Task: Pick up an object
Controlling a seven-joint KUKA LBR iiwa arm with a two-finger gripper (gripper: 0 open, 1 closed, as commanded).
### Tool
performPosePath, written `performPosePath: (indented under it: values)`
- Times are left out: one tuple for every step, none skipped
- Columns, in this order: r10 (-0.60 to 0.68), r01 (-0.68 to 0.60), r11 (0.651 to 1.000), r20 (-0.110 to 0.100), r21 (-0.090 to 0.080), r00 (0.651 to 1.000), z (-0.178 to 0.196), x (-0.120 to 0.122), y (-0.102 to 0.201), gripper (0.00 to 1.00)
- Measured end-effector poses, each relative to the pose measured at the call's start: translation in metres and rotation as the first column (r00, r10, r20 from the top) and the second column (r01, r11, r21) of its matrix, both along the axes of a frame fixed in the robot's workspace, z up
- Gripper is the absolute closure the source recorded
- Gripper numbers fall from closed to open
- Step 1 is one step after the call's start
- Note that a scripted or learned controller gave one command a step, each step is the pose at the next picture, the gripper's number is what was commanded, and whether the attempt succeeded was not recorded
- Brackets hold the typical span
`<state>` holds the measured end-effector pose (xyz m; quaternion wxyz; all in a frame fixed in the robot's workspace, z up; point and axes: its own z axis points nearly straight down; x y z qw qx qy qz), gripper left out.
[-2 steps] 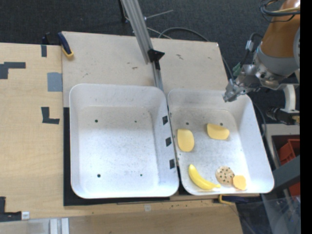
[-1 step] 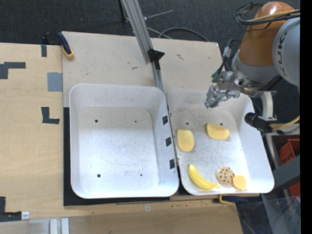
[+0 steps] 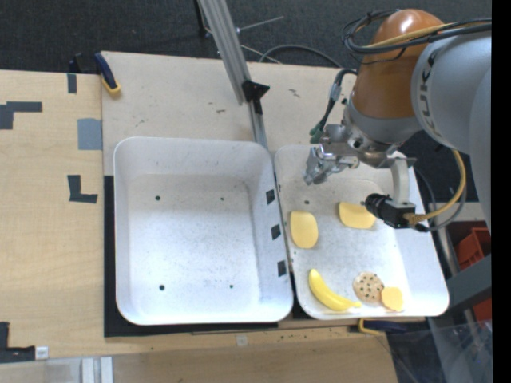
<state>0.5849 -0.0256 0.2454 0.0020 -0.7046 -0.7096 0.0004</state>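
Observation:
My gripper (image 3: 318, 169) hangs over the far left part of the right bin (image 3: 415, 255), well above the objects, and nothing shows between its fingers. Below it lie a pale yellow oval piece (image 3: 303, 229) near the bin's left wall and a yellow wedge (image 3: 356, 215) toward the middle. Along the near side rest a yellow banana (image 3: 330, 292), a brown speckled cookie (image 3: 368, 287) and a small orange round piece (image 3: 392, 298).
The left bin (image 3: 128, 214) sits beside the right one, with a shared dark divider between them. A grey metal rail (image 3: 227, 50) slants down from the top to the bins' far edge. A blue-and-yellow clamp (image 3: 107, 73) lies at the bench's far left.

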Motion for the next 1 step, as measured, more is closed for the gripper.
performPosePath:
  values:
    - [-0.002, 0.002, 1.0, -0.001, -0.001, 1.0, -0.0056, -0.0223, 0.0434, 1.0]
